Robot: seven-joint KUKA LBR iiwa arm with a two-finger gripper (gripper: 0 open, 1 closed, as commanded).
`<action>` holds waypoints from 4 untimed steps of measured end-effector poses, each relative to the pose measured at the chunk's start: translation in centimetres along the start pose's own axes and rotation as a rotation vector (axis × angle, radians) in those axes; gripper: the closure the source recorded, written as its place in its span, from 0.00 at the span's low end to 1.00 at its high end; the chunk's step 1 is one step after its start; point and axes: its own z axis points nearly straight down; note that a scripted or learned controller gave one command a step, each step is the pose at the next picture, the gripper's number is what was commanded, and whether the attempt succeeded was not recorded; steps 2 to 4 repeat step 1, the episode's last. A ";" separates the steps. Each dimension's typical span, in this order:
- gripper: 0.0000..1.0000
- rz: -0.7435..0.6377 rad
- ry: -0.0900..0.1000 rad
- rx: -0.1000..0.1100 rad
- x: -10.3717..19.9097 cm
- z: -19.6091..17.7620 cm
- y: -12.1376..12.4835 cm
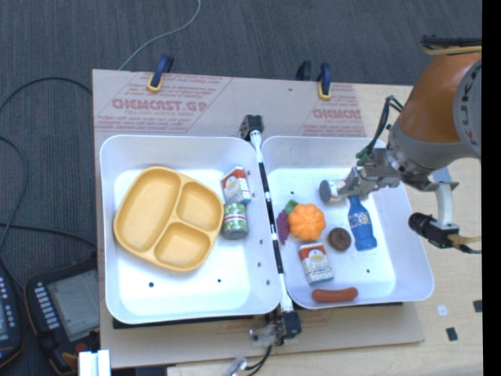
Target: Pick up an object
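Observation:
My gripper [338, 189] hangs over the upper middle of the right bin [407, 284], reaching in from the right on the grey arm with the orange band. A blue bottle [361, 225] lies just below it and slightly to the right. An orange pumpkin [306, 221] sits below and left of the gripper, with a purple item [282, 224] against its left side. A brown round piece [340, 239], a red and white carton [315, 262] and a sausage [335, 294] lie nearer the front. I see nothing held in the gripper.
The left bin [125, 304] holds a yellow divided plate [167, 218], a green can [234, 221] and a red and white packet [236, 186] near the divider. A black camera unit [429, 229] on the arm juts over the right bin's right rim.

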 end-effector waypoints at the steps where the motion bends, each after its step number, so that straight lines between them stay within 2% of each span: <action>1: 1.00 0.001 0.000 0.002 5.2 -4.4 -0.7; 4: 1.00 0.001 0.000 0.002 5.2 -4.4 -0.7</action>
